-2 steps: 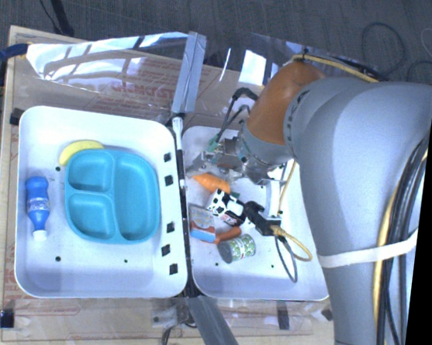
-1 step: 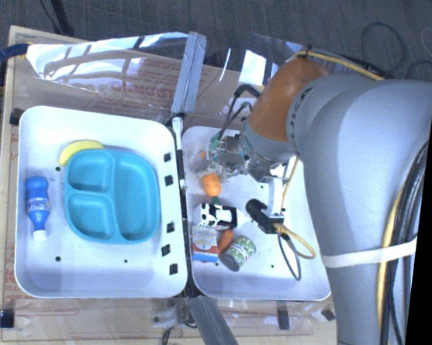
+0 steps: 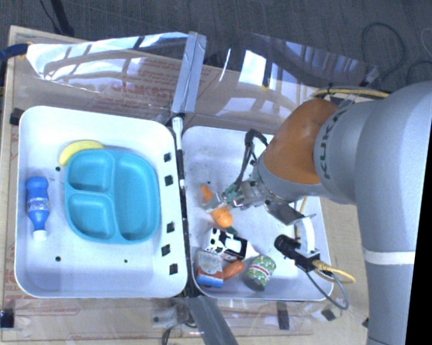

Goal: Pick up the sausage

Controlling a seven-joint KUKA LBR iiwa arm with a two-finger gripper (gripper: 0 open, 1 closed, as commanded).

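With the pincer [image 3: 233, 196] low in the right bin [image 3: 307, 292], its state impossible to tell, the likely sausage [image 3: 223, 217] lies just below it among clutter, so it should descend straight and close across the sausage's narrow width.
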